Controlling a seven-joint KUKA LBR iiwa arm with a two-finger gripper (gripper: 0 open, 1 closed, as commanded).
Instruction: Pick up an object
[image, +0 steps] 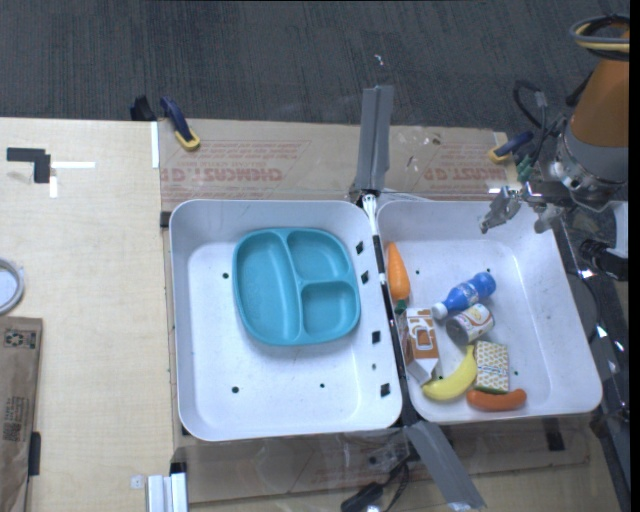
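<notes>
A teal divided plate (296, 286) lies flat in the left bin (190, 330). The rest sit in the right bin (545, 275). An orange carrot (398, 272) lies along the left wall. A blue-and-white bottle (465, 294) lies on its side, with a small can (471, 322) just below it. A brown-and-white carton (421, 337) lies beside a banana (452, 379). A patterned packet (491, 365) sits above a red sausage (496, 399).

A robotics lab: two white bins (190, 330) on a cardboard-covered bench (270, 160), clamps (180, 123) at its far edge.
</notes>
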